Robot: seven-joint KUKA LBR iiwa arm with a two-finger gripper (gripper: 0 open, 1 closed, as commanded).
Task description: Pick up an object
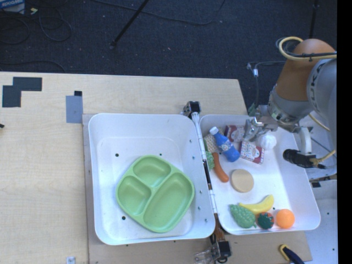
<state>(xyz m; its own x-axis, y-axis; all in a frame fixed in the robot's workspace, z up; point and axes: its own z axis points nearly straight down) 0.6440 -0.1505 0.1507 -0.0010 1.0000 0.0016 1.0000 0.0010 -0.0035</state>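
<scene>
The grey arm (322, 87) reaches in from the right, its orange band (300, 73) above the wrist. The gripper (254, 130) hangs low, pointing down and leftward, wrist bent toward the view's centre.

Blue bottle (226, 146) lies tilted among toys in the right bin (301, 186).
</scene>
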